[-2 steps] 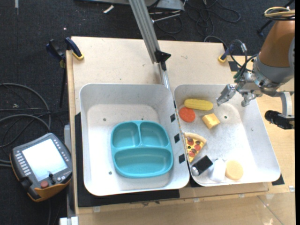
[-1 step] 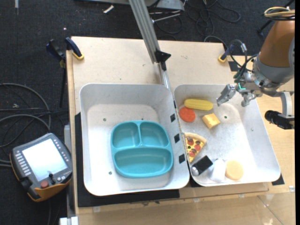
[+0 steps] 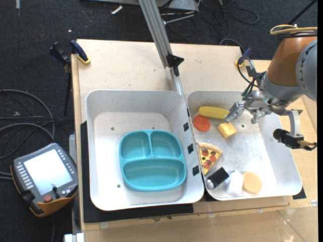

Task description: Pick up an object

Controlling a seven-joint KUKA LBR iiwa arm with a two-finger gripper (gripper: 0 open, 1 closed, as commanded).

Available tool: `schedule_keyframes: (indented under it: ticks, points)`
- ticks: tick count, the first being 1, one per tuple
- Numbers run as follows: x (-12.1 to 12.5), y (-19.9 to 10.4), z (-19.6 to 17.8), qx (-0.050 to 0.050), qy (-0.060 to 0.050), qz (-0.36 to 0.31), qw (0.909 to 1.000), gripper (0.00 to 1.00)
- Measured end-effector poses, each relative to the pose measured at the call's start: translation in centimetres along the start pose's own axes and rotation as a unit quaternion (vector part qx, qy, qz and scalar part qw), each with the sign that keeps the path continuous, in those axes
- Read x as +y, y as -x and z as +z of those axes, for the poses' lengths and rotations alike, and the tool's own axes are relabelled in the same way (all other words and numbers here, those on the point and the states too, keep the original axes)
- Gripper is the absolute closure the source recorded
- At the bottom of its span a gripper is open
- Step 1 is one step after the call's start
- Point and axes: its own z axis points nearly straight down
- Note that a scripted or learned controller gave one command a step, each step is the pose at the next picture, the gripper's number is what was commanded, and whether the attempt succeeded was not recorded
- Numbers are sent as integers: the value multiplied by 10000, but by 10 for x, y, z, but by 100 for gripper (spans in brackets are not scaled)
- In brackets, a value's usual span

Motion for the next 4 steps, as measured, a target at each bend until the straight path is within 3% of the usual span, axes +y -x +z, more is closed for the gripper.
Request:
schedule_keyframes:
  ticks: [1, 2, 4]
  points:
    - [4, 1, 46, -12, 77, 6, 10000, 0]
    - [5, 1, 33, -26, 99, -3, 9999, 100]
    - [12, -17, -66, -7, 60, -18, 10000, 100]
